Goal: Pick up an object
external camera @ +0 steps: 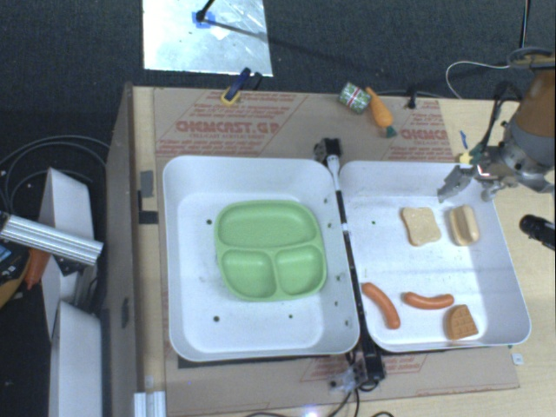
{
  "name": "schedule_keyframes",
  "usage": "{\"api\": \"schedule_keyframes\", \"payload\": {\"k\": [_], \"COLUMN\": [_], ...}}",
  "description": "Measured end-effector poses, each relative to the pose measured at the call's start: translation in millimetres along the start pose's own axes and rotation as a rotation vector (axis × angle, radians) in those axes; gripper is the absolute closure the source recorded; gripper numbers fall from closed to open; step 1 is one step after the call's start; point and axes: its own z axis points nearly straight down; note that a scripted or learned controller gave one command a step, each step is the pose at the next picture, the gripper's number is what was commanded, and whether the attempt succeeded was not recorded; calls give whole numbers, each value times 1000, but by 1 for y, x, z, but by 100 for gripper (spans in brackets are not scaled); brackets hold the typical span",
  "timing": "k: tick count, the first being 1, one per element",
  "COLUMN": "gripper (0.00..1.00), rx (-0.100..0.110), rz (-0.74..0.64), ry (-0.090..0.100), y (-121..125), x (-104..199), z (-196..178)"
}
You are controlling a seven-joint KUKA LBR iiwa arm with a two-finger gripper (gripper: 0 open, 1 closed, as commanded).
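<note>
The right bin (382,233) holds a slice of toast (421,226), a hot dog in a bun (465,225), two sausages (380,305) (427,301) and a brown bread piece (460,322). My gripper (469,186) hovers over the bin's far right corner, just above and behind the hot dog bun. It is open, its fingers spread apart with nothing between them. The arm's grey wrist and orange band (534,111) rise at the right edge.
The left bin (187,233) holds a green three-compartment plate (270,248). Behind the bins on the cardboard lie a toy carrot (380,109), a small can (354,96) and a yellow-blue clip (240,85). A black divider bar (343,224) runs between the bins.
</note>
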Motion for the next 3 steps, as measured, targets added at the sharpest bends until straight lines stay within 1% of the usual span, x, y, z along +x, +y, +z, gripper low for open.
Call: {"api": "schedule_keyframes", "payload": {"k": [1,2,3], "gripper": [0,0,0], "rx": [2,-4,-2], "rz": [0,0,1], "ry": [0,-1,-1], "y": [-7,-11,-28], "x": [0,0,-1], "z": [29,58,-8]}}
